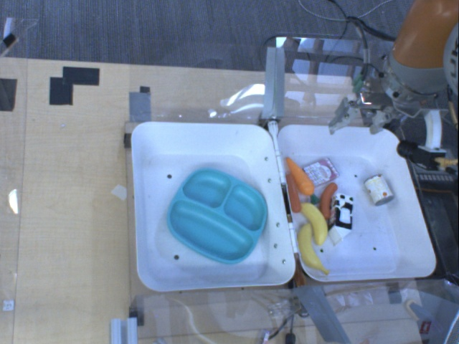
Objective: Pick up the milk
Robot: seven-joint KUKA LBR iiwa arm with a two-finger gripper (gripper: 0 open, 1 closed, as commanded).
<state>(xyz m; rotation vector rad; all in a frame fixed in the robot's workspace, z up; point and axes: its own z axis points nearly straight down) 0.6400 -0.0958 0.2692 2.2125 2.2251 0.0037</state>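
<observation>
The milk (343, 213) is a small white carton with black cow patches. It lies in the right bin (401, 260), just right of a banana and a red sausage. My gripper (356, 120) hangs over the bin's far edge, up and slightly right of the milk and well apart from it. Its fingers (338, 120) are spread open with nothing between them.
Around the milk lie a carrot (300, 176), a pink packet (320, 170), a sausage (328, 200), a banana (311, 236) and a small can (378, 189). The left bin (147, 249) holds a blue divided plate (217, 214). A metal divider (273, 84) stands behind the bins.
</observation>
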